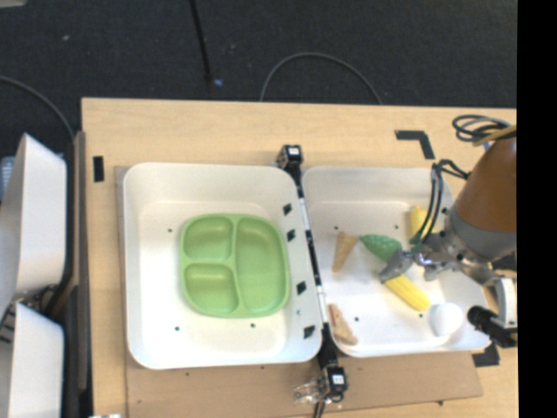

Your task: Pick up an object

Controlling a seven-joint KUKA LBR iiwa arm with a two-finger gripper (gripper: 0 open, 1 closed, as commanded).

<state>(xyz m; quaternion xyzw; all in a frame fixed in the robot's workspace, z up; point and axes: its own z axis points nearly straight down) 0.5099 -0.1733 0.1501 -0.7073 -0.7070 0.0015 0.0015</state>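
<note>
The right bin (365, 185) holds several small items. A tan cone (344, 249) lies near its left side, with a green piece (376, 244) just to the right of it. A long yellow piece (411, 293) lies lower down, and a second yellow piece (419, 220) stands by the arm. A white round item (446, 318) sits at the front right, and a brown piece (341, 327) at the front left corner. My gripper (396, 266) is low in this bin, between the green piece and the long yellow piece, close to both.
The left bin (139, 233) holds a green divided plate (235, 264). A black-clipped divider (305, 251) runs between the bins. The arm's orange band (487, 190) hangs over the right bin's right side. Cables (479, 129) lie at the bench's back right.
</note>
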